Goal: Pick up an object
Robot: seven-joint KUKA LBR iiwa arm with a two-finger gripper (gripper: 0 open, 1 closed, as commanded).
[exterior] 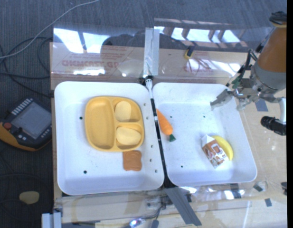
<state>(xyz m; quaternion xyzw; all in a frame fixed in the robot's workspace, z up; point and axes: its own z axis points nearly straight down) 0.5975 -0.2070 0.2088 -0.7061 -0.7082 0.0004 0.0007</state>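
Observation:
In the right bin (pixel 193 175) an orange carrot (pixel 164 122) lies against the left wall. A yellow banana (pixel 225 146) lies near the front right, touching a small brown-and-white carton (pixel 213 154). My gripper (pixel 227 104) hovers over the bin's back right corner, above and behind the banana. It is open, its fingers spread with nothing between them. The left bin (pixel 70 175) holds a yellow divided tray (pixel 99 125) with two pale food pieces (pixel 123 111) in its right compartments, and a brown toast slice (pixel 132 161) lies just in front of the tray.
A vertical divider (pixel 155 127) separates the two bins. A clear panel (pixel 151 51) stands behind them. A teach pendant (pixel 23 123) lies on the floor at the left. The grey arm with its orange band (pixel 274 51) comes in from the upper right.

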